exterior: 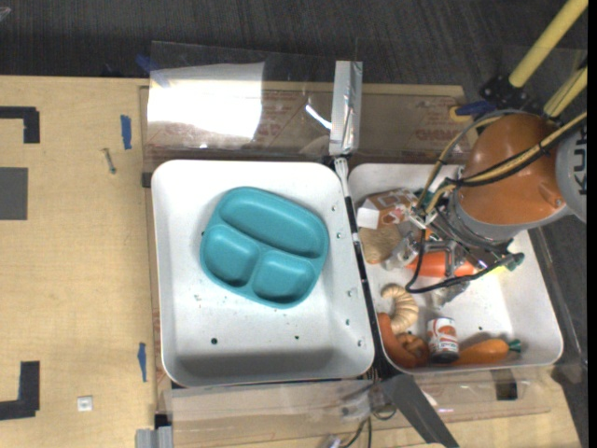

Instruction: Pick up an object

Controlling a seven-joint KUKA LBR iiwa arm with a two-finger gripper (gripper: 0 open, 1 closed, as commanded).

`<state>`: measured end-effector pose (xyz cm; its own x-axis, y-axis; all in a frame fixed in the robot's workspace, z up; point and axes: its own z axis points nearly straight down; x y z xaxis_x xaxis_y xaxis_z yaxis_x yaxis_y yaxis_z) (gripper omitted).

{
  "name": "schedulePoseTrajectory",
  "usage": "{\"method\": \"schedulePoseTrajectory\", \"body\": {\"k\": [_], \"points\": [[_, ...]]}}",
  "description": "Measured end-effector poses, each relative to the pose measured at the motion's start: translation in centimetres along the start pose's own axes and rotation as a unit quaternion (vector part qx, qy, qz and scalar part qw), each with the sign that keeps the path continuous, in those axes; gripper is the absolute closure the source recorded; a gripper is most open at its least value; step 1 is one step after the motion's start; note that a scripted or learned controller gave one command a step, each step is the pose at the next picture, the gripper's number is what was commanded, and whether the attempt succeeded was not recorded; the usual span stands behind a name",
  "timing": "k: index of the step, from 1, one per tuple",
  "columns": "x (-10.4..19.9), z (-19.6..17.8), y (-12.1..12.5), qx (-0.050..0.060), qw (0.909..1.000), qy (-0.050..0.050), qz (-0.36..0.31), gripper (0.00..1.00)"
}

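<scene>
The right bin [536, 329] holds several small objects: a brown and white packet [382, 215] at the back left, a tan croissant-like piece [403, 303], a small red-labelled can [442, 336], an orange carrot [483, 350] and a red-orange piece [399, 346] at the front. An orange-red object [433, 263] lies directly under the wrist. My gripper [438, 250] is down in the right bin over that orange-red object. The orange band [508, 175] and cables hide its fingers.
The left bin [182, 334] holds a teal divided tray [264, 244] with three compartments. A clear plastic sheet [252, 110] stands behind the bins. Yellow bars [550, 31] cross the top right corner. Flat cardboard bench [65, 250] lies to the left.
</scene>
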<state>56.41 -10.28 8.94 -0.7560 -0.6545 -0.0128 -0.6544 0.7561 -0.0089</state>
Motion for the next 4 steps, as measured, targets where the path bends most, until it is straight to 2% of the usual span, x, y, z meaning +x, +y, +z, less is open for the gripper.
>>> {"method": "schedulePoseTrajectory", "body": {"k": [1,2,3,4], "points": [[-0.4,-1.4,-0.1,0.004,1.0000,-0.005,-0.001,1.00],[-7.9,-16.8,-2.5,0.002,0.9995,-0.002,0.032,1.00],[-0.8,-16.4,2.0,-0.002,0.9966,0.004,0.082,1.00],[-4.3,-9.5,15.9,-0.004,0.9812,0.006,0.193,1.00]]}}
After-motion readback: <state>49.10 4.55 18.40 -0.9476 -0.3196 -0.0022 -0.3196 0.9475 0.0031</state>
